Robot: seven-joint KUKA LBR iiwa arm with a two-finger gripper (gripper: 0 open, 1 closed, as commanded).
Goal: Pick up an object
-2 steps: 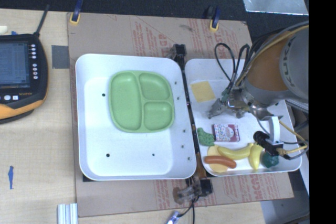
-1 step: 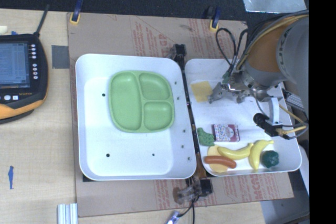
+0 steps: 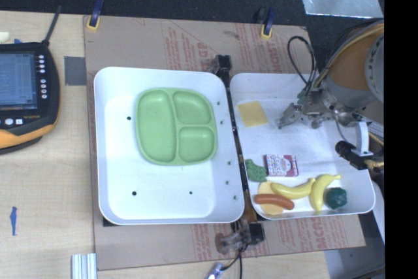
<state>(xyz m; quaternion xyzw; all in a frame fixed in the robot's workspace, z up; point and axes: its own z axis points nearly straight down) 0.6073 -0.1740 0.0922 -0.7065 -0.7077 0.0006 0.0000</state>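
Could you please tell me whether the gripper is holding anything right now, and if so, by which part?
Nothing is held. The gripper hangs over bare floor of the right bin, beside the yellow cheese slice, with nothing between its fingers.

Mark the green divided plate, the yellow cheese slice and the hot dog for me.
green divided plate (image 3: 157, 124): camera view, large left compartment.
yellow cheese slice (image 3: 252, 114): camera view, middle of the slice.
hot dog (image 3: 273, 202): camera view, middle of the sausage.
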